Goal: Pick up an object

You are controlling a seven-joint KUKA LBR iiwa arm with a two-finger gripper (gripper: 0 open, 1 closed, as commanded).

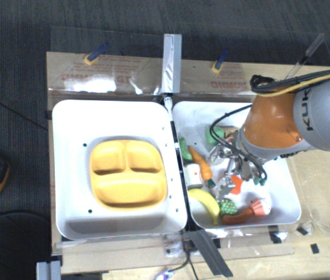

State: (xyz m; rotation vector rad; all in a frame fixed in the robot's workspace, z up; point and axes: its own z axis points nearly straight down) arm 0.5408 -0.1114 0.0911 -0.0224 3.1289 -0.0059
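Note:
My gripper (233, 171) hangs low over the middle of the right bin (287, 185), under the orange band of the arm. Several toy foods lie around it. An orange carrot (201, 163) is just to its left, and a small red-orange piece (235, 183) sits right below the gripper's tip. A yellow banana (206, 202), a green-and-red strawberry-like piece (228, 206), a brown sausage (238, 216) and a pink-white piece (259, 207) lie along the bin's near side. A green item (214, 136) is partly hidden by the arm.
The left bin (72, 127) holds a yellow divided tray (128, 172). A raised divider (176, 156) separates the two bins. A green piece (183, 151) and a white block (193, 174) rest against the right bin's left wall. Cables run along the arm at upper right.

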